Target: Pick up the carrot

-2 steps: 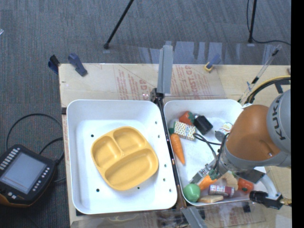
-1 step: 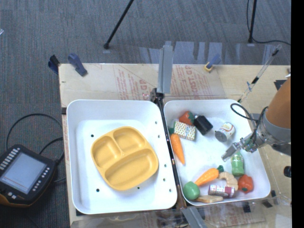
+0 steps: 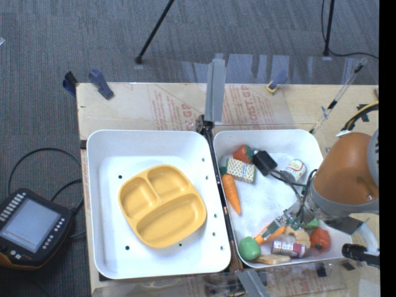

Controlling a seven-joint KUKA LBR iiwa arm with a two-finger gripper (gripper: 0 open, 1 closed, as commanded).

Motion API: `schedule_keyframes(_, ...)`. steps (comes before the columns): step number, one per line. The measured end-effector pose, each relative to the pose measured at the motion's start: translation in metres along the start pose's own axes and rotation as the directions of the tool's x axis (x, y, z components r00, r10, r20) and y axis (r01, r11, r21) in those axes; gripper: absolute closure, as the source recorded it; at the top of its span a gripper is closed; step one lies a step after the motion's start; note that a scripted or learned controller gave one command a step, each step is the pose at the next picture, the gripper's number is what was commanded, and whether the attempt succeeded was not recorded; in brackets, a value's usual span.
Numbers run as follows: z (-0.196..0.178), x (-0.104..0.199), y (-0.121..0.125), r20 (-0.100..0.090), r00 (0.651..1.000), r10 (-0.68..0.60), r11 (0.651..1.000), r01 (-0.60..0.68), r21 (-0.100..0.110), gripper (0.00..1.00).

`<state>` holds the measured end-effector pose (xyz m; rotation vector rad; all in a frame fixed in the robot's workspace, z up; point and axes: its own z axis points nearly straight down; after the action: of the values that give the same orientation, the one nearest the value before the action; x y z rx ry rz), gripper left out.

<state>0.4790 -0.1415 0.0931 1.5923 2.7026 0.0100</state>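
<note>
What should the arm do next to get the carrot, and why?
Probably move the gripper toward the upper left until it is above the carrot. It sits low in the right bin among other toys, while the carrot lies apart by the bin's left wall.

You see even, diffuse overhead light with soft, faint shadows. The white bins (image 3: 154, 142) read bright, nearly washed out, with mild glare on the worktop (image 3: 154, 107). Focus is slightly soft throughout; the floor (image 3: 62, 30) appears dim.

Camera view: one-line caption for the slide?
KUKA arm's gripper low over the toy clutter in the right bin, the carrot lying apart near the bin's left wall; yellow divided plate in the left bin.
</note>
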Motion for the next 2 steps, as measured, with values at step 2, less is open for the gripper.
schedule_keyframes(2, -0.106, 0.015, 0.022, 0.0, 0.983, -0.185, 0.983, 0.185, 0.005, 1.0)
